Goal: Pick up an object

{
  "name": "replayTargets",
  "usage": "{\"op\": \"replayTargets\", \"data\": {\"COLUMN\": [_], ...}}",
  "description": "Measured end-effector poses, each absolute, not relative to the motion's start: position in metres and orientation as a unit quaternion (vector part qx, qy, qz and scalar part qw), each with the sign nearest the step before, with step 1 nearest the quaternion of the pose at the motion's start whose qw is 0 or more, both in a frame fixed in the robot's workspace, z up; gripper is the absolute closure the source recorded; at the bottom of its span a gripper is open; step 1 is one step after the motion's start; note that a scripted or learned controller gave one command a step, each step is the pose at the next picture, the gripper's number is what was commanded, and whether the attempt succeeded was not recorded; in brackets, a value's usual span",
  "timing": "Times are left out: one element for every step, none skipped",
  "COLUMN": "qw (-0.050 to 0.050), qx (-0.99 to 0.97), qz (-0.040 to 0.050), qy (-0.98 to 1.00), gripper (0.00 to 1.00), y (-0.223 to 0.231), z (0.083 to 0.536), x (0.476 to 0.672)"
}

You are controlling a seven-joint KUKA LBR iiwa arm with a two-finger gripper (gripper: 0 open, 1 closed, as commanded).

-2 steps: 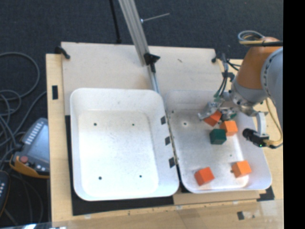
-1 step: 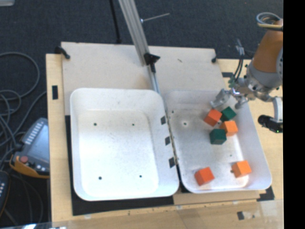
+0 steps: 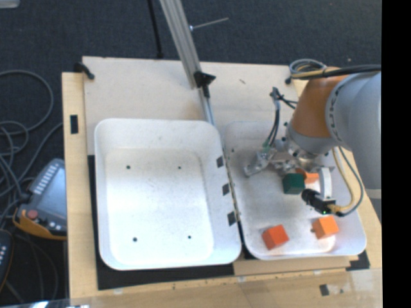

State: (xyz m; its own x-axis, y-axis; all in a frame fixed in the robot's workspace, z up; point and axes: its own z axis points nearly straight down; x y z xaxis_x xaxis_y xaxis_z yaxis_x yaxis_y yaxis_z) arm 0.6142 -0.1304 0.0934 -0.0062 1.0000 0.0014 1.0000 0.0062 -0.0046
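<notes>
Dark carpet strewn with cables surrounds a pale wooden desk, with a handheld control pendant lying on the floor at the far left. On the desk sit two shallow white bins side by side. The left bin has only bare, speckled floor to show. An aluminium mast rises at a slant from behind the bins.

All the action is in the right bin. An orange-red block rests near its front wall, and a lighter orange block sits further right by the front corner, the two apart from each other. Both lie flat on the bin floor, well clear of the arm.

Above them the grey arm with its orange band reaches in from the right, its wrist low over the middle of the bin. The gripper hangs amid cables and metal brackets, and a dark green block sits directly at its lower end, touching or nearly touching the hardware. A small orange object peeks out just beside it, partly hidden.

Whether the gripper is spread or closed cannot be told from this angle, nor whether the green block is gripped or merely underneath. Judging by the scene, the pick appears to be at the grasping stage: the arm is down on a target, but nothing is plainly lifted, so the lift itself looks to remain.
</notes>
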Motion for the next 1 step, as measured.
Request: {"op": "replayTargets", "data": {"qw": [-0.001], "qx": [-0.708], "qz": [0.0006], "qy": [-0.706], "gripper": [0.00], "y": [-0.1427], "z": [0.0976], "x": [0.5438]}}
